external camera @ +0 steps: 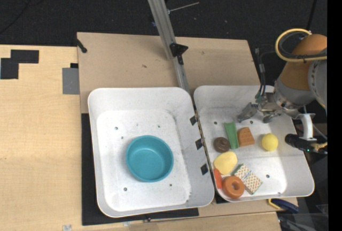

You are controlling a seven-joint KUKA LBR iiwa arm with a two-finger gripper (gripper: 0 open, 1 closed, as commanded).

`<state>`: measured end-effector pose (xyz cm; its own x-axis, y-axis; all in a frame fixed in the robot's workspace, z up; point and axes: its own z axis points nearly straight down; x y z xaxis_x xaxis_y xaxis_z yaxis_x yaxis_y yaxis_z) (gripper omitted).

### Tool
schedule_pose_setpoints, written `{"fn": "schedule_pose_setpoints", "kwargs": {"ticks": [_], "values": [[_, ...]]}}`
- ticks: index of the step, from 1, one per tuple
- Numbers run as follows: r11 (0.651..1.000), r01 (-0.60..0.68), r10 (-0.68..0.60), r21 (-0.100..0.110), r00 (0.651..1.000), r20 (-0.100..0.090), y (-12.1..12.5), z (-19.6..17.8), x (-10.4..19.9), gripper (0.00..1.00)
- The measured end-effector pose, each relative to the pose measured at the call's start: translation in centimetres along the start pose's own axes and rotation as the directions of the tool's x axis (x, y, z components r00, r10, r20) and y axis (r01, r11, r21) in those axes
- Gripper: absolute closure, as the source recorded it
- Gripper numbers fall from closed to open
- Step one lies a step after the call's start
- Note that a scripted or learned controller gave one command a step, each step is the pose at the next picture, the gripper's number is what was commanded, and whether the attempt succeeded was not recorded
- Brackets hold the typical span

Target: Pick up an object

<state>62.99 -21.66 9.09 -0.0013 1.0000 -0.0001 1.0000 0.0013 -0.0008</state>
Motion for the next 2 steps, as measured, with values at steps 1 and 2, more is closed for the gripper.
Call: {"fn": "schedule_pose_setpoints", "kwargs": {"ticks": [1,2], "values": [[1.000,0.000,0.000,-0.001,1.000,0.001,0.0,-1.1,0.0,1.00],[1.000,-0.001,0.001,-0.006,1.000,0.001,-0.1,-6.8,0.9,1.00]]}}
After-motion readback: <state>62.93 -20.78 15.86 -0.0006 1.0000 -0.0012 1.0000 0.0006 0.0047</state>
